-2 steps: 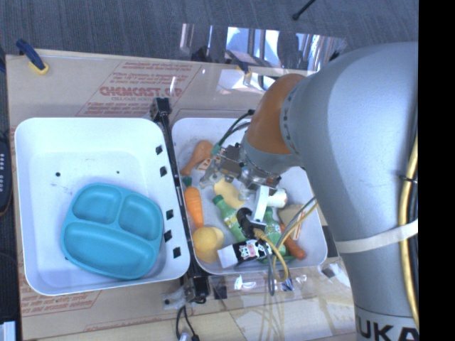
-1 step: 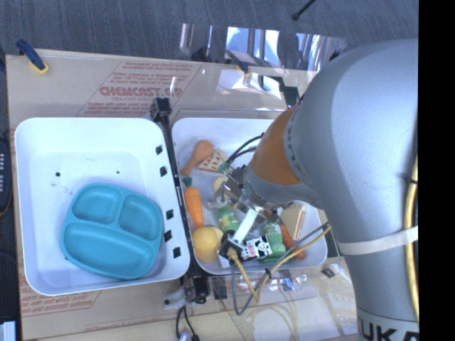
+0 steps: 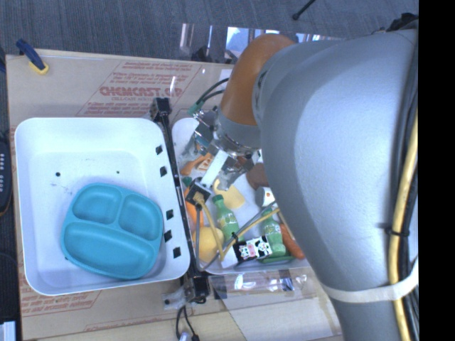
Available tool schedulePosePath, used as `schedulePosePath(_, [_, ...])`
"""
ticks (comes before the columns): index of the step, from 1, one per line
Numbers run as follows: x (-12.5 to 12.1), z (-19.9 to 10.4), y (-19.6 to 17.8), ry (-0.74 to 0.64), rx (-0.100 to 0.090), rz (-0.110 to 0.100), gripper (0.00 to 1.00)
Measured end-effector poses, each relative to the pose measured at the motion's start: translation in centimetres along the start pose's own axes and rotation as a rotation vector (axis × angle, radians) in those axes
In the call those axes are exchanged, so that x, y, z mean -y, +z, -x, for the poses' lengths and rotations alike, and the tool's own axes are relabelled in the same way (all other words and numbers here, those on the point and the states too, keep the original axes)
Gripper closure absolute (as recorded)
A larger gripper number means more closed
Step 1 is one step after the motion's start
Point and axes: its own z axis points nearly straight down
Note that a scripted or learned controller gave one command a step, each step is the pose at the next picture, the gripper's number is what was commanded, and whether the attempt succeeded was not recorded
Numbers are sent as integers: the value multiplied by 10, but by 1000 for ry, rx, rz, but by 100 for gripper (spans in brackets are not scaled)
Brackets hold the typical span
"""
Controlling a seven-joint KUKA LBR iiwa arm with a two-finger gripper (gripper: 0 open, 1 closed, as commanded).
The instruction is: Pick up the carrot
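Observation:
A long orange piece that looks like the carrot lies at the near right of the right bin, partly under the arm. My gripper is low in the far left part of that bin, over the clutter and well away from the carrot. Smaller orange pieces lie by the bin's left wall, just below the gripper. The big grey arm hides most of the bin.
Below the gripper lie a green bottle, a yellow fruit, a cow-patterned item and a second green bottle. A blue divided plate sits in the left bin.

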Motion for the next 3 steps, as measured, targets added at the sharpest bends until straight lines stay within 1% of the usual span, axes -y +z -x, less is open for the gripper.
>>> schedulePosePath(1, [-33,5,-119,-132,4,6,0])
schedulePosePath(2, [18,26,5,-210,15,-13,0])
schedulePosePath(3, [-46,39,4,-215,10,-3,0])
